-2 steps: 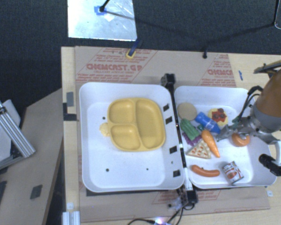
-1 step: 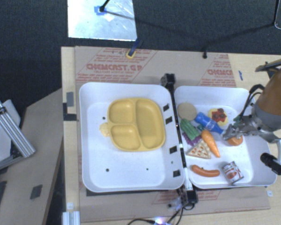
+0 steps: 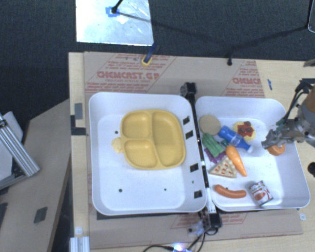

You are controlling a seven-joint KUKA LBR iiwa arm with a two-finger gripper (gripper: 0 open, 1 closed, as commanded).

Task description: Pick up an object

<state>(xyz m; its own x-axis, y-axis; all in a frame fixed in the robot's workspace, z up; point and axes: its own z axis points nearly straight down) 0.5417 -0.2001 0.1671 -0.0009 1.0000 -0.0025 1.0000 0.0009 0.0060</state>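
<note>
My gripper [image 3: 274, 139] hangs over the right edge of the right bin [image 3: 291, 178], reaching in from the right. Just beneath its tip lies a small orange round piece [image 3: 276, 150], partly covered by the gripper. Left of it lie several toy foods: a blue bottle [image 3: 233, 137], a yellow piece with a red top [image 3: 245, 129], a carrot [image 3: 235, 159], a green bundle [image 3: 213, 145], a tan round disc [image 3: 210, 124], a pizza slice [image 3: 223, 168], a sausage [image 3: 230, 192] and a small can [image 3: 260, 192].
The left bin [image 3: 102, 193] holds a yellow divided plate [image 3: 149, 139] and a small yellow bit [image 3: 116, 144] at its left side. A black hinge strip [image 3: 197, 146] runs between the bins. A shiny square sheet [image 3: 114, 13] lies beyond the bench.
</note>
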